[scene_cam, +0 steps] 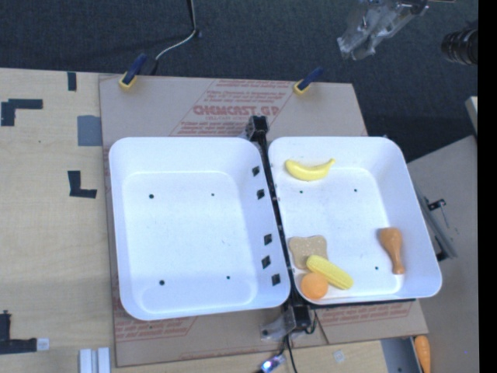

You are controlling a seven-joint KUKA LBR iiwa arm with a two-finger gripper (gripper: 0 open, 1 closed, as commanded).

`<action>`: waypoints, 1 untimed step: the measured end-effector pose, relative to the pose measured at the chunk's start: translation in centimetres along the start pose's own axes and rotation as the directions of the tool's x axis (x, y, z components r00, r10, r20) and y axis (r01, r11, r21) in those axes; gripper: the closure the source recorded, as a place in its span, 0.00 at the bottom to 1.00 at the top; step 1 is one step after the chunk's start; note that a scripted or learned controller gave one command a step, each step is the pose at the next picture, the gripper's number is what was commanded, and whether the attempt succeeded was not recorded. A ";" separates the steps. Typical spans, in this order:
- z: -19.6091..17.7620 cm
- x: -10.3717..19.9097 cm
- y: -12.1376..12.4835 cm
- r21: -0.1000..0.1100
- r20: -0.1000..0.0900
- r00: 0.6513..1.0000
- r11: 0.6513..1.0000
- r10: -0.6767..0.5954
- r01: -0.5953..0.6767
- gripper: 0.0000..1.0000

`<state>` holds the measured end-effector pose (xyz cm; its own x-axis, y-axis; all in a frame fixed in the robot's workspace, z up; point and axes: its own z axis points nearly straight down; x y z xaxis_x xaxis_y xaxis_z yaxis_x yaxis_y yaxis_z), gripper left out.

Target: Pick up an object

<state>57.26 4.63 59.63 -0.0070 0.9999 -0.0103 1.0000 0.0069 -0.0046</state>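
Claw (363, 39): raised beyond bins, blurred; opening cannot tell, nothing seen held. Banana (309, 169): well below claw, slightly left, lying apart from other items. Advice: descend centred, fingers straddling its narrow width.

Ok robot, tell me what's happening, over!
Gripper high above the bench, beyond the right bin. Banana, bread, corn, orange, drumstick all in that bin. Nothing blocking.

The bench is viewed by a single fixed camera, mounted above and angled downward. Both white bins (264, 224) are framed whole near the centre of the view, at moderate range. Beyond the bins, dark floor is taken in; wooden bench surface is seen to their left.
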 end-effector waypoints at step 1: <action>-1.0 0.0 0.0 0.000 0.001 1.000 1.000 0.000 0.000 1.00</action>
<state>57.29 4.63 60.60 -0.0070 0.9999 -0.0113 1.0000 0.0070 -0.0046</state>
